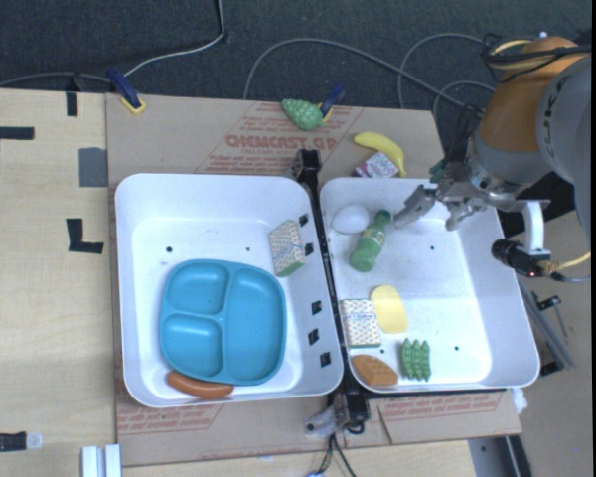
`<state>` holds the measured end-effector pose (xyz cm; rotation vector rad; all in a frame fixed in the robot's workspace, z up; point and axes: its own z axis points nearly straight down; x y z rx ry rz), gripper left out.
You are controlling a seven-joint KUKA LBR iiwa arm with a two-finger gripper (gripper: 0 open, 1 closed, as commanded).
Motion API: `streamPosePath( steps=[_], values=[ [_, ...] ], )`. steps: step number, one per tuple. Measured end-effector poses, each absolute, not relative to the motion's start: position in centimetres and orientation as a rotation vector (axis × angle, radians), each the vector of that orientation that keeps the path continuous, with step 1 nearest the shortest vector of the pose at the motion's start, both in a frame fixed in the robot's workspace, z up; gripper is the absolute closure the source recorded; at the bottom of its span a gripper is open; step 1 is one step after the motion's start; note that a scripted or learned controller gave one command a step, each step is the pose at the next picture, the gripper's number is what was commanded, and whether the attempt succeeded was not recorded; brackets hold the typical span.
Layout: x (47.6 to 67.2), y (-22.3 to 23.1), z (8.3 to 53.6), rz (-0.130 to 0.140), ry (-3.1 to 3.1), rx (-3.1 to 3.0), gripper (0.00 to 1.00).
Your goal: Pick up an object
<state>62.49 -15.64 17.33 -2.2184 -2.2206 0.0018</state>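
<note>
One candidate lies nearer the end effector (pixel 436 207) than any other: the green plastic bottle (pixel 369 241), resting on its side in the upper left part of the right-hand white bin (pixel 497 306). The end effector's two fingers are spread apart with nothing between them, one reaching toward the bottle and the other pointing down into the bin. The bottle sits to the left of and slightly below those fingers in the view, close but apart from them. Its long axis runs on a slant, cap end toward the upper right and base toward the lower left, so the cap is the part nearest the fingers. Just beside the bottle's cap end, on its left, sits a small white rounded object (pixel 350 219). I judge that a grasp calls for a short move leftward and down, with the fingers set across the bottle's narrow width, not along its length.
</note>
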Motion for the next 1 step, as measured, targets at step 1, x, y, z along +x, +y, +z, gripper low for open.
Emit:
streamPosePath(
  steps=[1],
  values=[
    [64.65, -12.14, 8.6, 0.004, -2.223, -2.225, 0.0]
  ],
)
